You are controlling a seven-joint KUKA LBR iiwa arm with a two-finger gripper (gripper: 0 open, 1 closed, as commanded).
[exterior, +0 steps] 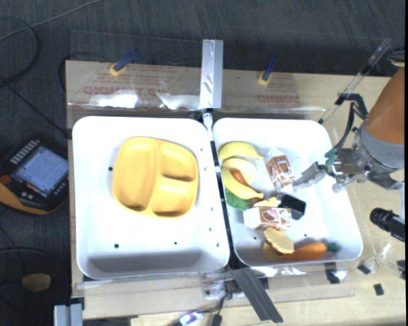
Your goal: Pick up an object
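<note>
- I see the arm [387, 124] reaching in from the right, orange band above the wrist, its pincer [317, 171] hanging over the right edge of the right bin [313, 131]; I cannot tell how the pincer stands.
- The right bin holds a yellow banana-shaped toy [239, 153], two small printed packets [280, 170], a black block [293, 204], a carrot [306, 250] and a tan round piece [279, 240].
- The left bin [88, 182] carries a yellow divided tray [155, 176].
- The bench [306, 90] is pale wood on dark carpet; a handheld device [32, 175] lies on the floor at left.
- Packet print is too small to read.
</note>
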